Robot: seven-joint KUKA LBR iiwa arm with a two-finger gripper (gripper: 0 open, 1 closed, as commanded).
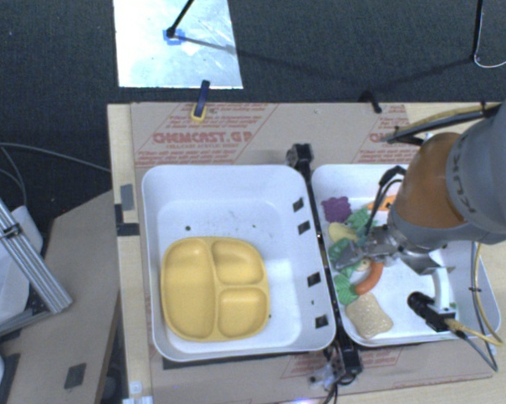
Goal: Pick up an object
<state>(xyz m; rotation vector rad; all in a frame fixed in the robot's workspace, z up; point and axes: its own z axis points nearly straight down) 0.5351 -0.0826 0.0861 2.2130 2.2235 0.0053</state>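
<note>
The toys (356, 259) lie in a small heap at the left wall of the right bin (480, 317). There is a purple one (336, 208) at the top, a yellow one (341, 232) under it, green bits (347, 285) and an orange sausage (370, 275) in the middle, and a tan sponge (371, 316) near the bottom edge. The gripper (349, 253) is low over the middle of the heap, by the yellow and green toys. It cannot be told if it is open or closed, or if it has a toy. To do this well, it should go for one toy, close around its middle, then lift straight up slowly. The left bin (227, 185) has a yellow tray (213, 287) near its bottom left corner
</note>
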